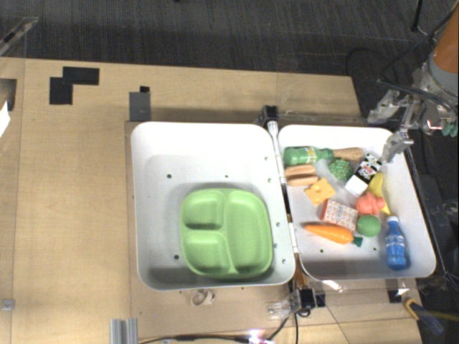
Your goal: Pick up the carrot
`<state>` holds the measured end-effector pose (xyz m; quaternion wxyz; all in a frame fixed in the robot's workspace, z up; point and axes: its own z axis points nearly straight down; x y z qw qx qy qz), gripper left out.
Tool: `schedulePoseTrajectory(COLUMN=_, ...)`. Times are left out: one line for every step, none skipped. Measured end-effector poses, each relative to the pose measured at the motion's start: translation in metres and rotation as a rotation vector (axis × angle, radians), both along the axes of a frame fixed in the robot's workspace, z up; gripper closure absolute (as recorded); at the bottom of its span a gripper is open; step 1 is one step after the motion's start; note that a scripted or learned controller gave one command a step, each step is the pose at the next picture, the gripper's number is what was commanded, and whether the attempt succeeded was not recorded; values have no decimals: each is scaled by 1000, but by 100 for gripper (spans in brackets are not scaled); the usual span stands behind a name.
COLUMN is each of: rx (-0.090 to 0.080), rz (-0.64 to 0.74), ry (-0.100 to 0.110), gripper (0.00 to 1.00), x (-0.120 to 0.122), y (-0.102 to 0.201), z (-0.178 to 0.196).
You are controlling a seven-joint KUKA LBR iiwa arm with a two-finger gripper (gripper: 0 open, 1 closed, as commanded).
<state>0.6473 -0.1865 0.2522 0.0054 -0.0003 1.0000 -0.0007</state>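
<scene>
The orange carrot lies on its side near the front of the right bin, its green top pointing right toward a green ball. A patterned box sits right behind it, touching or nearly so. My gripper hangs over the bin's far right corner, well behind and to the right of the carrot. It is open, with nothing between its fingers.
Around the carrot in the right bin are a blue bottle, a pink fruit, a cheese wedge, a hot dog, a green bottle, broccoli and other toys. The left bin holds a green divided plate.
</scene>
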Motion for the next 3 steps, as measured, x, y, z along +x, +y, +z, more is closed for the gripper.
schedulePoseTrajectory(rx=3, rz=-112, ry=1, gripper=0, x=-55, y=38, z=-25)
schedulePoseTrajectory(rx=5, rz=-49, ry=4, gripper=0, x=-93, y=112, z=-67)
schedulePoseTrajectory(rx=3, rz=-20, ry=8, gripper=0, x=-78, y=106, z=-152)
